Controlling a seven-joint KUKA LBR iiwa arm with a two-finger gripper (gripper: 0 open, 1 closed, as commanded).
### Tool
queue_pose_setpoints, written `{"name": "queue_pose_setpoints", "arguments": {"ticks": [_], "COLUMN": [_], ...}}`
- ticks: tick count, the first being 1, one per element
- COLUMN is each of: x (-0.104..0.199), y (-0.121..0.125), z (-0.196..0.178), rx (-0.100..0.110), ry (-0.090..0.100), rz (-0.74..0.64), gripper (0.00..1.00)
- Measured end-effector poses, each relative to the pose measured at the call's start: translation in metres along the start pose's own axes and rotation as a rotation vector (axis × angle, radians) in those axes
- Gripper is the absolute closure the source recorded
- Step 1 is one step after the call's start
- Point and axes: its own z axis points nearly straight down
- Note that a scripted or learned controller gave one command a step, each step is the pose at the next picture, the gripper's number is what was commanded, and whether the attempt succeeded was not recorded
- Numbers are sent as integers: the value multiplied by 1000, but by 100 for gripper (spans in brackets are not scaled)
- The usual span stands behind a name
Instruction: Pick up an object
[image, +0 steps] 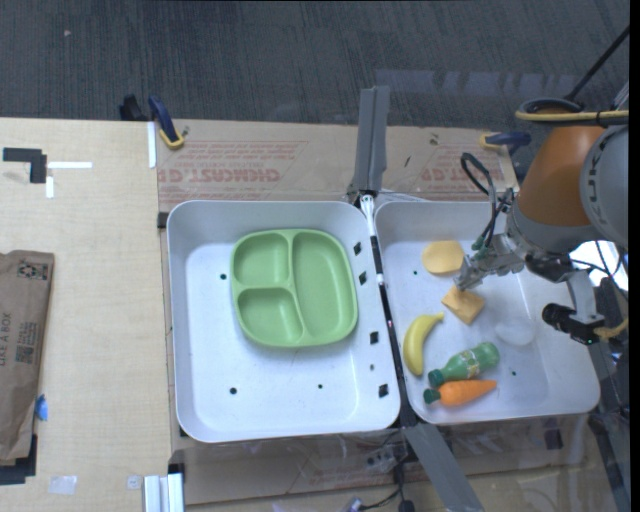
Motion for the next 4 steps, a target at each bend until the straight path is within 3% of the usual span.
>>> {"name": "queue_pose_setpoints", "arguments": {"ticks": [1,2,3,4], "x": [-1,58,107,107], "y": [-90,-42,-16,-16], "z": [4,-129,-89,-89], "rx": [-12,1,5,5], "ry": [-7,-1,0,0], "rz": [-222,-105,231,230], "gripper": [100,100,100,0]}}
